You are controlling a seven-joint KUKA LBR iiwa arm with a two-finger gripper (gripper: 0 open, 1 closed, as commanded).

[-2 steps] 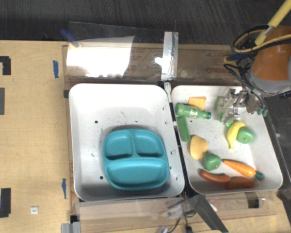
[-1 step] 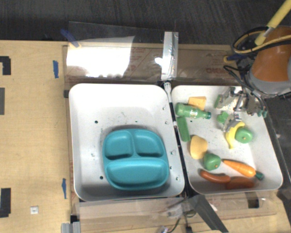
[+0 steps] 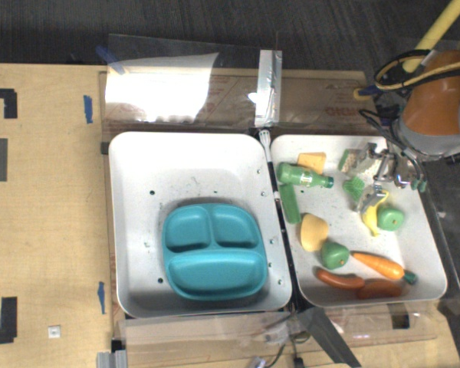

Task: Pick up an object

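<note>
My gripper hangs low over the back right part of the right bin, with the orange-banded arm behind it. Just below it lies a yellow and green toy fruit, and a small green piece sits at its left. Further left lie a green toy bottle, a yellow-orange wedge and a green stick. Toward the front are a pale yellow pear shape, a green ball, a carrot and a red sausage.
The left bin holds a teal divided tray. A clear plastic sheet and a metal strip lie behind the bins. Yellow and black cables loop near the arm at the back right.
</note>
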